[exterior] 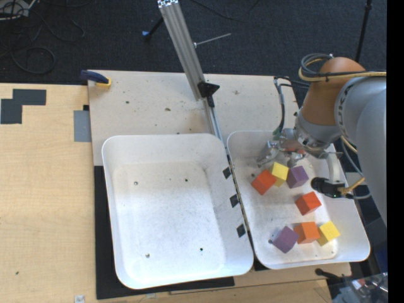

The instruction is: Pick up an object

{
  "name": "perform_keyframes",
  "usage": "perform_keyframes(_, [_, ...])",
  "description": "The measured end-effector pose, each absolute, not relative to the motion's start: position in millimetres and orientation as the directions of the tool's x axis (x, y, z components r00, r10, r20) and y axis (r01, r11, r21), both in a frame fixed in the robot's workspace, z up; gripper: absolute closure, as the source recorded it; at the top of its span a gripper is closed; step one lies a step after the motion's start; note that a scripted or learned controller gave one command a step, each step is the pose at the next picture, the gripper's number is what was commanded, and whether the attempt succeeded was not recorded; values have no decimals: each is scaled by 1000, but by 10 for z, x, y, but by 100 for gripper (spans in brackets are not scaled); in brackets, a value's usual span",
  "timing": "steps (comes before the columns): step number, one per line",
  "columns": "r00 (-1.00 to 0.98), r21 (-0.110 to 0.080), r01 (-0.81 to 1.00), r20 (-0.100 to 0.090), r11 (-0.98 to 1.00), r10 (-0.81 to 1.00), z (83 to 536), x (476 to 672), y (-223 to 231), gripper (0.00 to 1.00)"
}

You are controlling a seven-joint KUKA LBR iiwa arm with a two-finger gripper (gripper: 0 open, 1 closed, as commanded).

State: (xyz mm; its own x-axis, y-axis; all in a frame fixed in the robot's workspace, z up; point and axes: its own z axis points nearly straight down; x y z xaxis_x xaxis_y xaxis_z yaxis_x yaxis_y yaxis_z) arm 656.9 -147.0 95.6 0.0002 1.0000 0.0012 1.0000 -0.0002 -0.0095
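Blocks in right bin [353,248], front: purple [285,238], orange [307,231], yellow [328,231]. Mid: red-orange [308,202]. Farther: orange cube [264,182], yellow cube [279,172], purple cube [297,176] (clustered). End effector [285,149] just above them; finger state unclear.

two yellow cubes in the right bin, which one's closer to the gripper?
The upper yellow cube, just below the gripper, between an orange cube and a purple cube. The other yellow cube sits at the bin's near corner.
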Motion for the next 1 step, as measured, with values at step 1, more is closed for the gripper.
perform_keyframes(1, [2,-3,1000,0,-2,1000,1104,6589,-1478,100])
